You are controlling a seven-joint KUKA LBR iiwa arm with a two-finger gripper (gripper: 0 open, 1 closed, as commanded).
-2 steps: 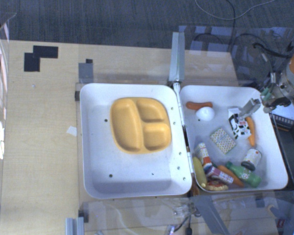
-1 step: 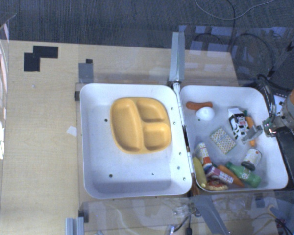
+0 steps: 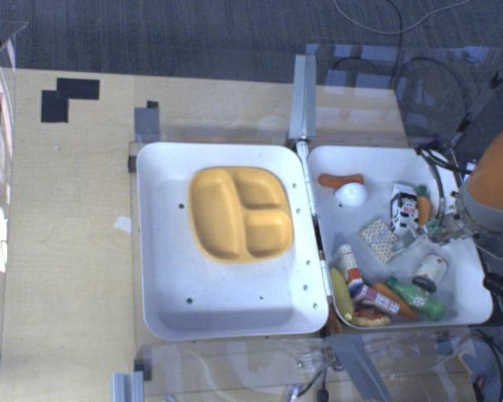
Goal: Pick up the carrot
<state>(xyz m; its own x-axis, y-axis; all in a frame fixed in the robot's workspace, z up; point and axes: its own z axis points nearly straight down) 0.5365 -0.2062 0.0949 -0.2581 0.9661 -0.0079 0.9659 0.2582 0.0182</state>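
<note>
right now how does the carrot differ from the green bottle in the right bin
The carrot is orange and short, lying near the bin's right side by the gripper; the green bottle is green and longer, lying along the near edge. The carrot points roughly up-down in view, the green bottle slants. Both lie flat in the right bin.

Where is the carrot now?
The carrot lies in the right bin, near its right side, beside the black-and-white toy and close to the gripper.
</note>
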